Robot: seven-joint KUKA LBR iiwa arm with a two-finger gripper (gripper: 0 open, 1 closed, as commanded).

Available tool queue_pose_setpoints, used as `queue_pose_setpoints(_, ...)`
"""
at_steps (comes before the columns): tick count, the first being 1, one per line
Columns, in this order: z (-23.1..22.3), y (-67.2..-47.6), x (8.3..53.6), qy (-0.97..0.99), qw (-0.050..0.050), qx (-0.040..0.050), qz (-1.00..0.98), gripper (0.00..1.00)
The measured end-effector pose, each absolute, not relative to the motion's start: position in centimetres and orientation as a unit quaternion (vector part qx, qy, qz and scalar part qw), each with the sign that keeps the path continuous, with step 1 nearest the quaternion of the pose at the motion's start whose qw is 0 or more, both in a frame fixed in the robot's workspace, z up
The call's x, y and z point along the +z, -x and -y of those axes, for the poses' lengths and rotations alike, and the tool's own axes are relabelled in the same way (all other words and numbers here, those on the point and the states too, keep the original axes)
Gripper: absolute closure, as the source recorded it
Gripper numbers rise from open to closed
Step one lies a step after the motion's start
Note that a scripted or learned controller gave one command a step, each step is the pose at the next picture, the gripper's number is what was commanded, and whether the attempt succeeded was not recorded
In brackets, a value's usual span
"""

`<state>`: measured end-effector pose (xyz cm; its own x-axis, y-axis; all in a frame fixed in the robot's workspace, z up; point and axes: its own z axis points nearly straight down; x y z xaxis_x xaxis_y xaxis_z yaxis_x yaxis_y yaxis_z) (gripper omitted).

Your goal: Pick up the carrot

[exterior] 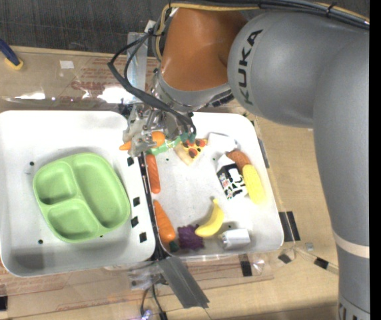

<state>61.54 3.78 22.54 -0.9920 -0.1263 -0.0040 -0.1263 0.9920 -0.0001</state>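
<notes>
Right, the jaws (152,133) sit low at the right bin's (265,179) top-left corner, crowding the divider beside the left bin (4,179); how far open, I cannot tell. A carrot (153,171), slim and orange, lies along that divider just below them. Another carrot (164,223) lies nearer the front, grapes (189,237) and banana (211,220) beside it.

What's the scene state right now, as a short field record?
arm: reaches in from the right, tool low over the top left corner of the right bin
carrots: one by the bin's left wall, below the tool; another nearer the bottom left corner
grasp: cannot tell, clutter hides the tool tip
right bin, other: banana, grapes, yellow item
left bin: green tray
</notes>
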Motion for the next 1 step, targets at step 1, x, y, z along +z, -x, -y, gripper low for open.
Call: queue_pose_setpoints(1,-2.19,-54.81,28.7,0.206,0.002,-0.0007,-0.979,1.0)
